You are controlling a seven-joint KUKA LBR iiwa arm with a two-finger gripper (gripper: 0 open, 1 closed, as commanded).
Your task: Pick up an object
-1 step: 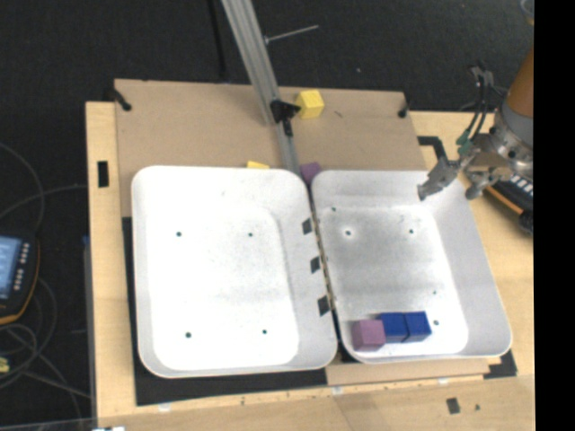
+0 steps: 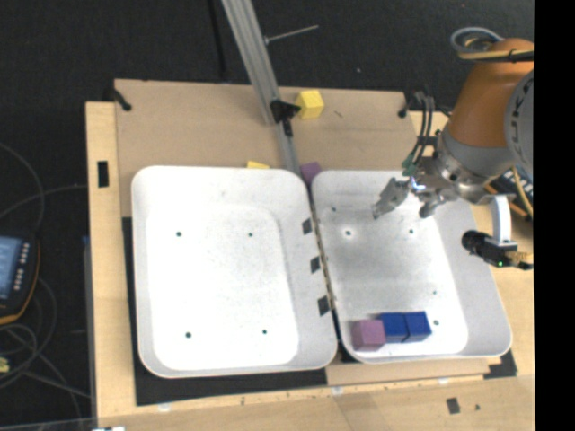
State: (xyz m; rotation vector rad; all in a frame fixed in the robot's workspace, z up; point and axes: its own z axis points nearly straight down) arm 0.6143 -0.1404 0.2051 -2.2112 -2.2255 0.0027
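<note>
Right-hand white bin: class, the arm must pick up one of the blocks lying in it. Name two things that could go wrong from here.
1. The purple cube and the blue rectangular block touch each other, so the fingers may nudge or catch both.
2. Both lie against the near wall of the right-hand white plastic bin, far from the gripper; the wall may block one finger, leaving a weak grasp.

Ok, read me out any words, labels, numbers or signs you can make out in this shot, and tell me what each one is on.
No text can be read in this view.
The handheld device at the left edge has a lit screen, but its content is too small and blurred to read.
The blue block, purple block and yellow block show no markings.
</note>
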